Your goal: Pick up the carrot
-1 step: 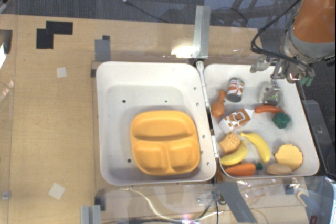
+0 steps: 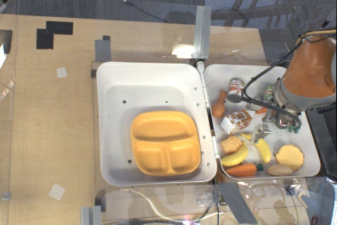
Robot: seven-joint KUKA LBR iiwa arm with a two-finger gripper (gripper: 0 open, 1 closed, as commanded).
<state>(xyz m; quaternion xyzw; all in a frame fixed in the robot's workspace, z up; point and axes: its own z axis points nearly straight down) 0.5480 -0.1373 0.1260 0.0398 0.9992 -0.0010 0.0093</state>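
Carrot (image 2: 241, 170) lies at the right bin's (image 2: 315, 165) front edge, long axis running nine to three, green end at three, just below a banana (image 2: 235, 157). Claw (image 2: 281, 119) hangs above the bin's middle, at about one o'clock from the carrot, well apart. Whether it is apart or together, I cannot tell.

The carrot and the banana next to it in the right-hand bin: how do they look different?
The carrot is orange with a green tip at its right end; the banana is plain yellow. The carrot is straight and lies level along the right bin's front wall; the banana is curved and lies at a slant just behind it. Both are small toy foods of similar length, lying flat, side by side.
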